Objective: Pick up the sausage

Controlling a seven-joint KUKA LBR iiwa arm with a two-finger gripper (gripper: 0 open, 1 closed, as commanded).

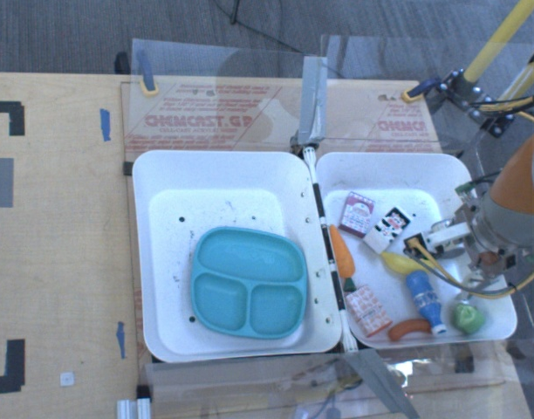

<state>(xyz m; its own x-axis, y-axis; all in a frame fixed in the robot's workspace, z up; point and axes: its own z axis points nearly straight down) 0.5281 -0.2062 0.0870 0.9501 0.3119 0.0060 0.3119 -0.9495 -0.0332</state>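
One sausage (pixel 410 328) lies loose at the front edge of the right bin (pixel 382 161), touching the foot of a blue bottle (pixel 423 300), with a pink packet (pixel 368 310) to its left and a green apple (pixel 467 318) just beyond the bottle. The gripper (pixel 473 269) hangs at the bin's right side above the apple and bottle, and whether it is spread or closed cannot be told. The pick looks not yet begun; the next move likely calls for shifting toward the sausage and descending clear of the bottle.
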